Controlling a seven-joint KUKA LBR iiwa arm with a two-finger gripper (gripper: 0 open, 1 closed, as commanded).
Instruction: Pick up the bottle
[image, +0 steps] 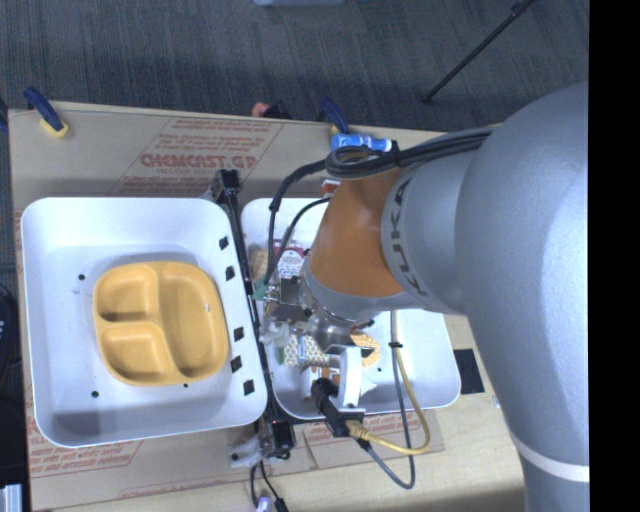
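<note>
My gripper is down inside the right bin, near its left wall, with the orange-banded wrist straight above it. Just beyond the gripper, at the bin's left side, a small object with a white and red label pokes out from under the arm; it may be the bottle, but most of it is covered. The arm hides much of this bin's contents.
The left bin holds a yellow divided tray. A patterned packet and an orange item lie by the gripper in the right bin. A yellow cable loops over the bin's front edge.
</note>
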